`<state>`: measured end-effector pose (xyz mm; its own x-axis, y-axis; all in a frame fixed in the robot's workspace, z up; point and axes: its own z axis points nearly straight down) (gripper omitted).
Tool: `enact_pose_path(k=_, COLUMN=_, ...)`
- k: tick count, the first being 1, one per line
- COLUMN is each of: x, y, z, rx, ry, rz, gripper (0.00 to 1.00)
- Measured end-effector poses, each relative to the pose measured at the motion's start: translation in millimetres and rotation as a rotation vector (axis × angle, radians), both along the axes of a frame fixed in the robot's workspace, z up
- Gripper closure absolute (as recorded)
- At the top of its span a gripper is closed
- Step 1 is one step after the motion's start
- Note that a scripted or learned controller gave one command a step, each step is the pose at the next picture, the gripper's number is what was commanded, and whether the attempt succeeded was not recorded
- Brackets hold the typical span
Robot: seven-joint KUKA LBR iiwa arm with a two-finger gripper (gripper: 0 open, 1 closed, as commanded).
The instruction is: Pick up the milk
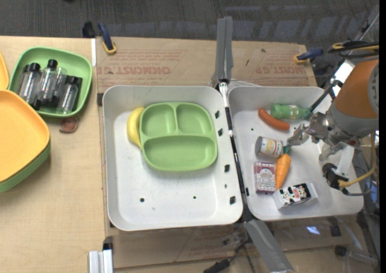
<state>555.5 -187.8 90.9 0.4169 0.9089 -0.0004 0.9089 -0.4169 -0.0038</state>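
The milk is a small white carton with black cow patches. It lies on its side near the front edge of the right bin. My gripper hangs over the middle of that bin, reaching in from the right. It sits behind the milk, close to a small can and the leafy end of a carrot. Nothing is seen held in it.
The right bin also holds a pink box, a red sausage and a green bottle. In the left bin sit a green divided plate and a yellow item. A green tray of bottles and orange plates lie far left.
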Motion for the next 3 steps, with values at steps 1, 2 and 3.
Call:
enact_pose_path(k=1, x=52.7, y=16.0, z=0.1, rx=-0.001, ry=-0.001, rz=0.144, gripper=0.0)
enact_pose_path(k=2, x=-29.1, y=18.1, z=63.7, rx=-0.001, ry=0.001, rz=-0.121, gripper=0.0)
enact_pose_path(k=3, x=47.2, y=21.6, z=-0.6, rx=-0.002, ry=0.001, rz=-0.095, gripper=0.0)
